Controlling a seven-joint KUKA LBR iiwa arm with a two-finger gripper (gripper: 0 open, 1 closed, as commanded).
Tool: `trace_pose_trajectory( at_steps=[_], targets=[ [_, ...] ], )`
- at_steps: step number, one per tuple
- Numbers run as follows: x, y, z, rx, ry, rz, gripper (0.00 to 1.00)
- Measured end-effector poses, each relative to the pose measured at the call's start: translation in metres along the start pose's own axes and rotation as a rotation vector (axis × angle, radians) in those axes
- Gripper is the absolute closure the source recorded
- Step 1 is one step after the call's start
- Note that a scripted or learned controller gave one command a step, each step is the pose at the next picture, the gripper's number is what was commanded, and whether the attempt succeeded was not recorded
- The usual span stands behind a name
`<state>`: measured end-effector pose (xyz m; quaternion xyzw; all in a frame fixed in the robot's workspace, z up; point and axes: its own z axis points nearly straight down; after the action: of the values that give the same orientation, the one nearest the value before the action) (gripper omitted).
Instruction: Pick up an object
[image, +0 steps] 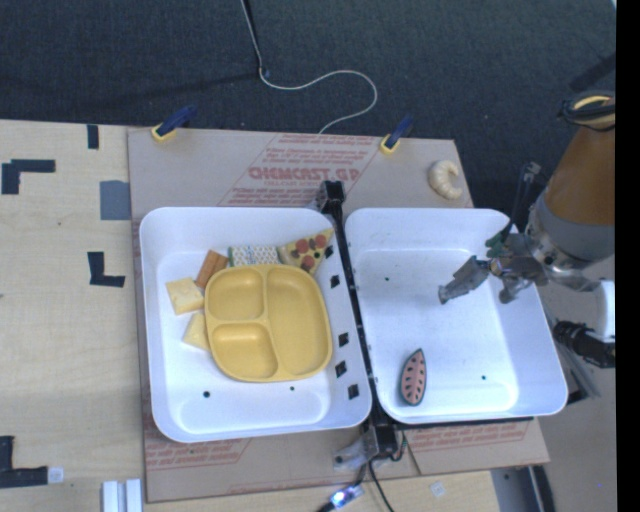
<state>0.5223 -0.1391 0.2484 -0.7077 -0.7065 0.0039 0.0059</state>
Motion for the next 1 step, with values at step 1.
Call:
trace_pose_trajectory(
  at_steps=[1],
  targets=[
    [0.0,0.0023,-0.0061,-0.012,-0.002,-0.003,0.0]
  ],
)
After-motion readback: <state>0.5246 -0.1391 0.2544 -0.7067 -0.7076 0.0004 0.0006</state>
